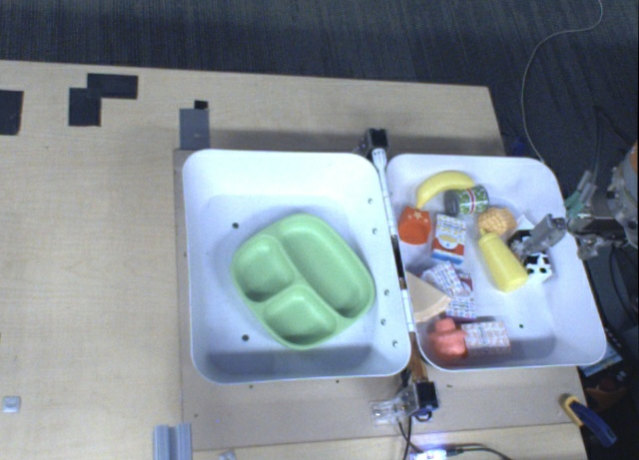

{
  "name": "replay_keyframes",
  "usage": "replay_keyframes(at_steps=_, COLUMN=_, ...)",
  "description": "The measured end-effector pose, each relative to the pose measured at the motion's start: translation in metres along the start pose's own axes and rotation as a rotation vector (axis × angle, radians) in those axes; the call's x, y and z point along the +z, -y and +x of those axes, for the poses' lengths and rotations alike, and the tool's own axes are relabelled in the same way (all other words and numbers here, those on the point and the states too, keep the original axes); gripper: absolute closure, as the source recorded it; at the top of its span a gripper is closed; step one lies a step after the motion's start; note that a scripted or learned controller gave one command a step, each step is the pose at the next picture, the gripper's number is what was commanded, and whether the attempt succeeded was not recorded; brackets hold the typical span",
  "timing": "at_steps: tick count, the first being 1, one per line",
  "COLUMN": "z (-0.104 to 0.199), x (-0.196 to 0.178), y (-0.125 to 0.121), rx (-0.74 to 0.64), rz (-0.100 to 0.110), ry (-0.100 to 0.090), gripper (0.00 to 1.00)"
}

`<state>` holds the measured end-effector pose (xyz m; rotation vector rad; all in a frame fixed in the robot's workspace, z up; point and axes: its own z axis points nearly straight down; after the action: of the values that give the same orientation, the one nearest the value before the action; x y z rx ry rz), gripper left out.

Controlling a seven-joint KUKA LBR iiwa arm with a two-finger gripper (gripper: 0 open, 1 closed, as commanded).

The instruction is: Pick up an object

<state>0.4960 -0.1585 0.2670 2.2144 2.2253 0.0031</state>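
The right bin [569, 338] holds several toy groceries: a banana [444, 185], a small can [469, 200], an orange fruit [496, 221], a yellow bottle [501, 261], a red tomato [414, 225], a small carton [449, 237], a black-and-white piece [539, 266], a tan wedge [427, 297], a patterned packet [454, 286] and a red fruit [448, 339] beside a pink box [487, 336]. My gripper [540, 235] reaches in over the bin's right side, just above the black-and-white piece and right of the yellow bottle. Nothing visibly hangs from it.
In the left bin [205, 248] lies a green divided plate [303, 279]. A raised divider [389, 238] separates the two bins. Black markers [100, 96] sit on the wooden bench at the far left. A cable [544, 44] loops behind the right bin.
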Motion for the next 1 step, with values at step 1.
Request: replay_keyframes(at_steps=1, z=-0.0120, x=0.1700, y=-0.0052, rx=0.003, rz=0.000, ry=0.000, gripper=0.00)
